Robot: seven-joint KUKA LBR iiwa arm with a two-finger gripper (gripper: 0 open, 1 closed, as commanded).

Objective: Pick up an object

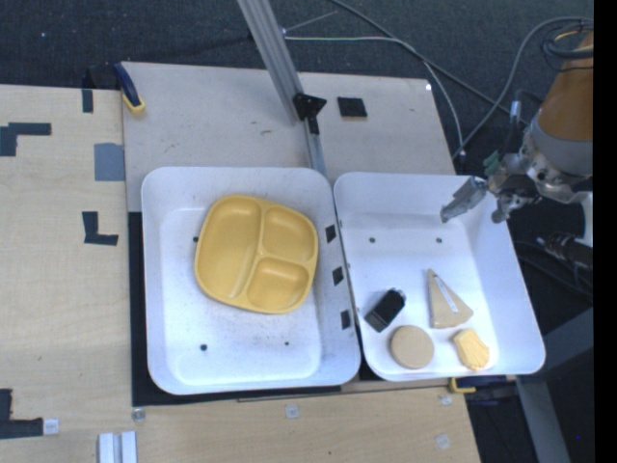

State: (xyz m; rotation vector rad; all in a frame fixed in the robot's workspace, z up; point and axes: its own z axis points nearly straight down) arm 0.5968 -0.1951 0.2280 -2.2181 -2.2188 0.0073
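**Gripper poised at bin edge, nothing held**

I see the two-finger gripper [479,204] spread open and empty over the right white bin's [386,193] far edge. Candidates lie below it, well apart: black block [385,309], pale wedge [447,302], tan round disc [413,346], yellow lump [472,349].

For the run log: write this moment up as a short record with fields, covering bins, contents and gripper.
left bin: holds a yellow divided plate, three compartments, lying flat
right bin: four things grouped at its near end
black block: left of the group
pale wedge: right of the block
round tan disc: near edge
small yellow piece: right of the disc
gripper: over the right bin's far right rim, apart from all four things, nothing in it
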